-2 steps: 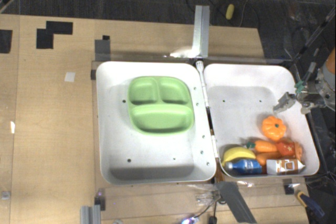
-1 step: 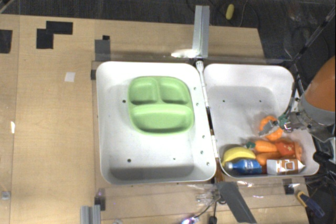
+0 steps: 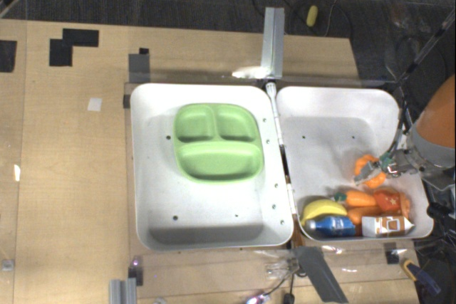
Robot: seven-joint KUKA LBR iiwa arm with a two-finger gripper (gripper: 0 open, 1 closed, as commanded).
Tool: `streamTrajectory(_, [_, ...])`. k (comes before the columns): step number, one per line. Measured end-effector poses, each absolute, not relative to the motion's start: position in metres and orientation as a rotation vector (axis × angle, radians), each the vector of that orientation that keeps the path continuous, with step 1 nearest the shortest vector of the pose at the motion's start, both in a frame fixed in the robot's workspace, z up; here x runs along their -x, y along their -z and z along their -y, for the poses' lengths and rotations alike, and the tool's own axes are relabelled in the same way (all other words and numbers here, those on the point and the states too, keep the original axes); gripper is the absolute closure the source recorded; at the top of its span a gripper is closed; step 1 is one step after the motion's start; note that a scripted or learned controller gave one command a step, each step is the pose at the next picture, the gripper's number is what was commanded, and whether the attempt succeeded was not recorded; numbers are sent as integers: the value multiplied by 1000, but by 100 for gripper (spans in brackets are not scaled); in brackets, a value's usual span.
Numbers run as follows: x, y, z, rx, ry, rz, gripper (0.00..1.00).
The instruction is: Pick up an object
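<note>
One white bottle (image 3: 387,226), one blue can (image 3: 333,226), one banana (image 3: 324,209).

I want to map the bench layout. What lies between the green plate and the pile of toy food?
In the camera view, the bins' adjoining rims lie between the green plate and the toy food pile; bare white bin floor lies either side.

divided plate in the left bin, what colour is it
Light green. The divided plate shows clearly in the camera view, lying in the left bin.

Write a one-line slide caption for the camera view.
Tool reaches over toy food piled in the right bin; a green divided plate sits in the left bin.
</note>
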State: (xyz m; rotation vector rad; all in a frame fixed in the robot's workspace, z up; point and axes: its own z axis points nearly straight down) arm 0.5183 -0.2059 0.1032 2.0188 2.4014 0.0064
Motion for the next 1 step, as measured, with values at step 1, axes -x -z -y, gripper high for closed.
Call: streamTrajectory(1, [-569,-215,149,-2166,-3,-2272,100])
